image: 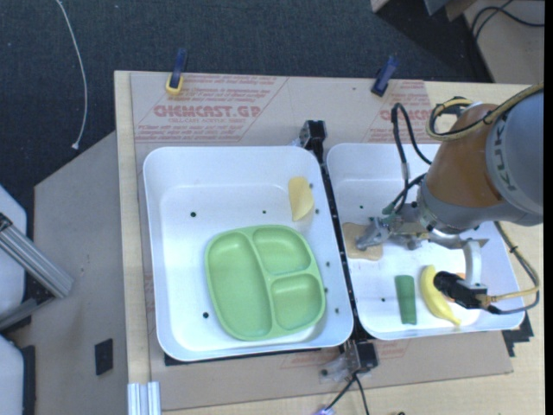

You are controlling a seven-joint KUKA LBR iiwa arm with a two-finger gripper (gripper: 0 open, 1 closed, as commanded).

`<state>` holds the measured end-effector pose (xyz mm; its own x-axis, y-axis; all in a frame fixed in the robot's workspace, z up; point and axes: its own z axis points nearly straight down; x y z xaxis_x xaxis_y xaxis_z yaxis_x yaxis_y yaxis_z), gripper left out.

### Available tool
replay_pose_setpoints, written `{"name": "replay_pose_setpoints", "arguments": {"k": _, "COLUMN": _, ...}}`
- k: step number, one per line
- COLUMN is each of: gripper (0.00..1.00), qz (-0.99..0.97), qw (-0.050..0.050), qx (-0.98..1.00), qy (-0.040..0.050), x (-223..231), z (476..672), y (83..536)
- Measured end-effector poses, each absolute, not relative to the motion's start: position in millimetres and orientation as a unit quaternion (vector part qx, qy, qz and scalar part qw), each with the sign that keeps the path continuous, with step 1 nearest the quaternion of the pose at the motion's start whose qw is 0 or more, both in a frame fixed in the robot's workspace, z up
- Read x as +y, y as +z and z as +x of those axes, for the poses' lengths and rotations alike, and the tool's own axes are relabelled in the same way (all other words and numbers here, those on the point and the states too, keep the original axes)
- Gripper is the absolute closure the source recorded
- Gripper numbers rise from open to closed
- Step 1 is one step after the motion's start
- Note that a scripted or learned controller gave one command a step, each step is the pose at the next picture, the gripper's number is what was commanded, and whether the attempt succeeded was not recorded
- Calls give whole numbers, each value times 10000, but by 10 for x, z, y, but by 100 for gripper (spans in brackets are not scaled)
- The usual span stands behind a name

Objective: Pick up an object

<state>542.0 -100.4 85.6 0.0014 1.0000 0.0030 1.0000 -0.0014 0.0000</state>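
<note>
Green tray [263, 281] in the left bin [173, 232]; arm reaching into the right bin [363, 167].

The divided green tray lies at the front of the left bin, with a pale yellow piece [301, 199] behind it against the bin's right wall. In the right bin a green block [405, 299] and a banana [438, 297] lie side by side near the front edge. The hand [373, 234] sits low over a tan piece [361, 240] at the bin's left side, at or just above it; whether it grips anything cannot be told. The block and banana lie apart from the hand, toward the front. The worktop [216, 111] is brown board printed with red lettering, clamped at the back, over dark carpet [259, 24].
</note>
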Motion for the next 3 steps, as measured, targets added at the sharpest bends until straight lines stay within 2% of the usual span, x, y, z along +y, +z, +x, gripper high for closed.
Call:
{"name": "replay_pose_setpoints", "arguments": {"k": 1, "gripper": 100, "qz": -7069, "qw": -29, "qx": -7073, "qy": -46, "x": -992, "z": 5447, "y": 998}}
{"name": "replay_pose_setpoints", "arguments": {"k": 2, "gripper": 100, "qz": -7066, "qw": -23, "qx": -7076, "qy": -13, "x": -920, "z": 5522, "y": 1568}}
{"name": "replay_pose_setpoints", "arguments": {"k": 3, "gripper": 100, "qz": -7070, "qw": -30, "qx": -7072, "qy": -17, "x": -987, "z": 5479, "y": 2165}}
